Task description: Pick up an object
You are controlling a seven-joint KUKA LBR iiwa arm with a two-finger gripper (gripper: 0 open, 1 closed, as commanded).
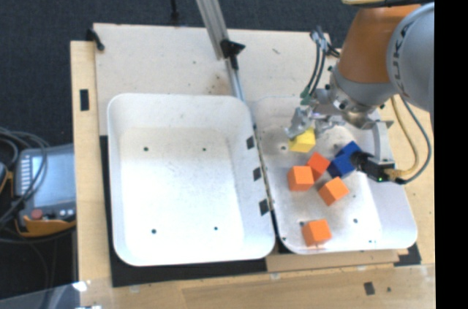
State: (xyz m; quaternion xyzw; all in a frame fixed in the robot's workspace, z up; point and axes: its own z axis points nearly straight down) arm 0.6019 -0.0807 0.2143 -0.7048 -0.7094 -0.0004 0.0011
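The right bin (pixel 387 227) holds several small blocks. A yellow block (pixel 303 143) lies near the bin's upper left, directly under the tip of my gripper (pixel 307 126), which hangs low over it; whether they touch is unclear. A red-orange block (pixel 319 163) and an orange block (pixel 300 177) sit just below the yellow one. A blue block (pixel 344 159) lies to their right, beside another orange block (pixel 334 191). A further orange block (pixel 316 231) rests alone near the bin's front.
The left bin (pixel 183 176) sits beside the right one, their rims meeting near the middle. A slanted metal post (pixel 208 1) rises from the back of the bench. The grey and orange arm (pixel 380 44) covers the right bin's far corner.
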